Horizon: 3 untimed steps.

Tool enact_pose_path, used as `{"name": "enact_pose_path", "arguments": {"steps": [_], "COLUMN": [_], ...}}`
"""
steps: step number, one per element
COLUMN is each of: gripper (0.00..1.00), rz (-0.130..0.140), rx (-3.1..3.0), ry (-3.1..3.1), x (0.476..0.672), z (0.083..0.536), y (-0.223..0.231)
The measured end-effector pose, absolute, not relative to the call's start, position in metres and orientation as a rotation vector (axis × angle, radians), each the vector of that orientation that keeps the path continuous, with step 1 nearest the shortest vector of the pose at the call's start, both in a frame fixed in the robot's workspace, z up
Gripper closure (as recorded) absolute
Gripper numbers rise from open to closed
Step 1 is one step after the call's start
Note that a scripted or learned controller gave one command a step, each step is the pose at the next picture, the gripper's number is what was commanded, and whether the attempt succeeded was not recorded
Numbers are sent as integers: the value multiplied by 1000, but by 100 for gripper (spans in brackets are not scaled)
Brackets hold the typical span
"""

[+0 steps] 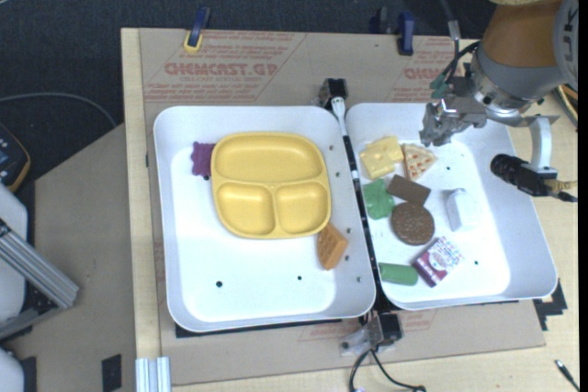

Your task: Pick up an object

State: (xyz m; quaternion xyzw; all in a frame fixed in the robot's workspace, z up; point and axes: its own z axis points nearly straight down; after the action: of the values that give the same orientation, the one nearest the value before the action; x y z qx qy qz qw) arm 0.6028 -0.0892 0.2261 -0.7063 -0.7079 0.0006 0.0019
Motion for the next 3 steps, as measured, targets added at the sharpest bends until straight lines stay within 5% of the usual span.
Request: {"name": "enact_pose_path", "arguments": {"steps": [3], "gripper": [100], "rz": [5], "rx": [-2212], "ry": [-2221], "x": [503], "z": [216], "y": [15]}}
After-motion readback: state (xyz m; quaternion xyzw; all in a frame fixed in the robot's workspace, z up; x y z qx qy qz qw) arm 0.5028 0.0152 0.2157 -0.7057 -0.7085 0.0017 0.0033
